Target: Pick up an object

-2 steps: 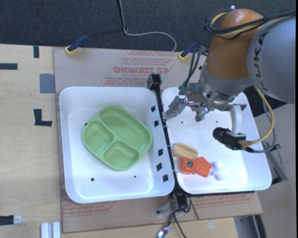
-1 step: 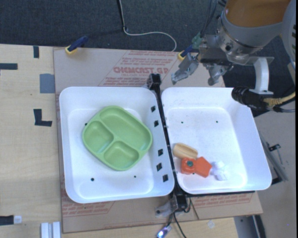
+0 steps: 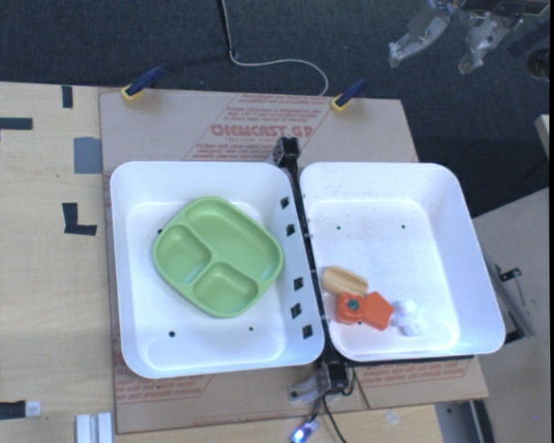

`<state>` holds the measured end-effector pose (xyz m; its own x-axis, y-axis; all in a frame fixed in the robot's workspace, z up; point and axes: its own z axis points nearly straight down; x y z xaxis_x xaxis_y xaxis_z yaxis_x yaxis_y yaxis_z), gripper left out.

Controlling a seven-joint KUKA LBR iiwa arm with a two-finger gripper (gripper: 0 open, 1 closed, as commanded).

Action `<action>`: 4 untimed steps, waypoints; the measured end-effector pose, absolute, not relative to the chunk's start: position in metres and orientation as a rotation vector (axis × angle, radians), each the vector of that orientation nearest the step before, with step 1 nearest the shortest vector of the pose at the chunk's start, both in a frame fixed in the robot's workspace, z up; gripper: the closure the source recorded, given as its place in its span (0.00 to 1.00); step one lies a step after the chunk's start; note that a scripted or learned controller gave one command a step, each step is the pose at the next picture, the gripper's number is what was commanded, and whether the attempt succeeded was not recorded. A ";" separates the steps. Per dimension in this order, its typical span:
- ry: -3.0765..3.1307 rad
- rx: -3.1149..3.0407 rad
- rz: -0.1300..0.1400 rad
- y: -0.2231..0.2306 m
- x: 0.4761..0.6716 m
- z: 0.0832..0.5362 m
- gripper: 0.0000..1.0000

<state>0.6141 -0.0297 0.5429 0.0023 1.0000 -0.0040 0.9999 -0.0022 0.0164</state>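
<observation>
My gripper [image 3: 440, 46] hangs high at the top right, above the dark floor beyond the right bin [image 3: 443, 201], its two pale fingers spread open with nothing between them. In the right bin's near left corner lie a tan bun-like piece [image 3: 343, 279], an orange toy with a green dot [image 3: 364, 310] and a small white object [image 3: 408, 318], close together. The left bin [image 3: 129, 247] holds a green divided plate [image 3: 218, 257].
A black divider with clips [image 3: 297, 247] runs between the two bins. Cardboard [image 3: 258, 127] lies under the bins, held by blue and yellow clamps [image 3: 142, 82] at the back. A white cable [image 3: 268, 61] loops behind it.
</observation>
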 end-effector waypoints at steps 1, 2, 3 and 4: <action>2.239 2.214 -0.007 0.070 0.575 0.478 0.00; 2.245 2.213 -0.021 0.164 0.477 0.373 0.00; 2.225 2.219 -0.004 0.158 0.483 0.379 0.00; 2.214 2.224 0.000 0.104 0.522 0.403 0.00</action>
<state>0.5217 0.1040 0.4028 0.0044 1.0000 -0.0021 1.0000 -0.0044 0.0021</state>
